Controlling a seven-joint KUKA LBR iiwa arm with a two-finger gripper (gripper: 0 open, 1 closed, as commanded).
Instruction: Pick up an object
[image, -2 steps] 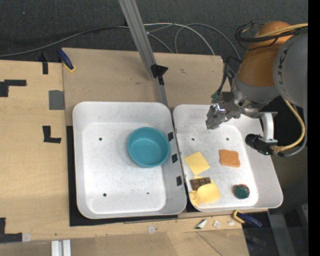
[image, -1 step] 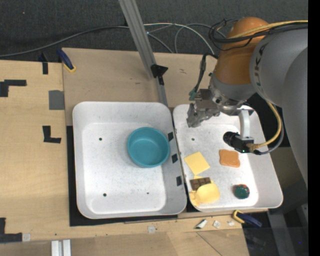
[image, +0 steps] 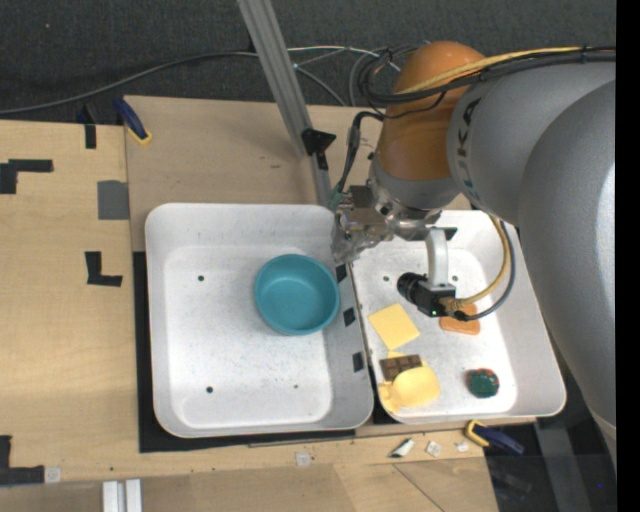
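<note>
A teal bowl (image: 295, 293) sits in the left bin (image: 190, 330), close to its right wall. My gripper (image: 347, 240) hangs over the divide between the two bins, just up and right of the bowl. The right bin (image: 520, 330) holds a flat yellow square (image: 394, 326), a small brown block (image: 399, 366), a yellow rounded piece (image: 412, 387), an orange piece (image: 461, 324) and a small dark green round item (image: 483, 382).
The grey arm with its orange band (image: 430, 110) covers the upper right and the back of the right bin. A metal pole (image: 290, 100) slants down toward the bins' top edge. Black tape marks (image: 97, 268) lie on the wooden bench at left.
</note>
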